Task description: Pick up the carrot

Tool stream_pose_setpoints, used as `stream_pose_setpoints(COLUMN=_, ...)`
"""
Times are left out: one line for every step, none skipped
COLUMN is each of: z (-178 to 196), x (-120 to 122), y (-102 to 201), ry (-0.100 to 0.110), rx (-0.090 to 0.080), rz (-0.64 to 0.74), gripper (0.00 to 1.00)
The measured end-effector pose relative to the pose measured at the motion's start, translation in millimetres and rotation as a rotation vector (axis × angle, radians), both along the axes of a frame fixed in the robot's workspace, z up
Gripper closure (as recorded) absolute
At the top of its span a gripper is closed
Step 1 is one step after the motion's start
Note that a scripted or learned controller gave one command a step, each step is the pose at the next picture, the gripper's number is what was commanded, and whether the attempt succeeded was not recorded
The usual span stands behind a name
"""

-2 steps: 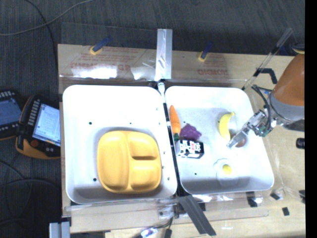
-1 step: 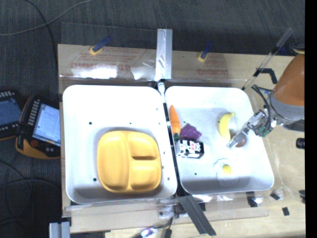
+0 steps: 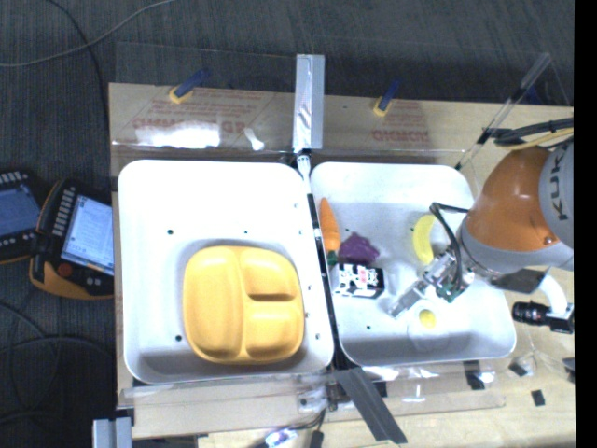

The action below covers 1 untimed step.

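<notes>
Far to the left of the pincer, off the tabletop, a handheld control pendant with a lit screen lies on the dark floor. The left bin holds one thing, a yellow divided tray, well away from the pincer on its left. The right bin holds the rest. The carrot lies along this bin's left wall, up and to the left of the pincer and apart from it. Just right of the carrot sits a purple object, and below that a small black-and-white object, just left of the pincer tip; its markings are too small to read. The pincer hangs low over the bin floor with nothing between its fingers; whether they are spread or pressed together cannot be told. A small yellow ball lies just right and below it, and a yellow-green curved object lies above. Red lettering on the tabletop behind the bins is not legible.
</notes>
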<state>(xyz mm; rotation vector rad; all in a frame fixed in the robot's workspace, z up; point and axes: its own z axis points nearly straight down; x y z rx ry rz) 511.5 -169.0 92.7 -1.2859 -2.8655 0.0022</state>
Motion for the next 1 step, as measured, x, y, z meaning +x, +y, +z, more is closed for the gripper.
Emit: stream_pose_setpoints(z=26.9, x=-28.4, y=-35.1, ry=0.002, rx=0.001, rz=0.123, gripper=0.00)
